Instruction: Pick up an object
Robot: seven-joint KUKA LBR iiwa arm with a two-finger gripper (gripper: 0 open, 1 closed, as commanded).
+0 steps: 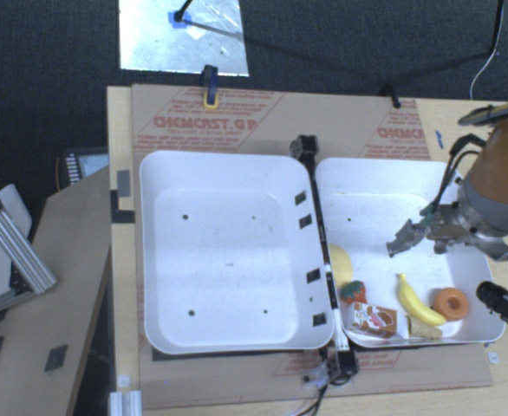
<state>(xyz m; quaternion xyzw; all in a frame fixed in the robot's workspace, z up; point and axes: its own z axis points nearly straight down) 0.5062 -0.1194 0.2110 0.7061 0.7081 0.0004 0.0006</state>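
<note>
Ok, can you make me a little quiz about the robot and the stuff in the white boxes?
1. True or false: the banana lies in the right bin.
2. Which thing sits nearest the orange ring? A) banana B) red packet C) yellow clamp
3. Fill in: the gripper hovers over the ____ bin.

Key: 1 true. 2 A. 3 right.
</note>
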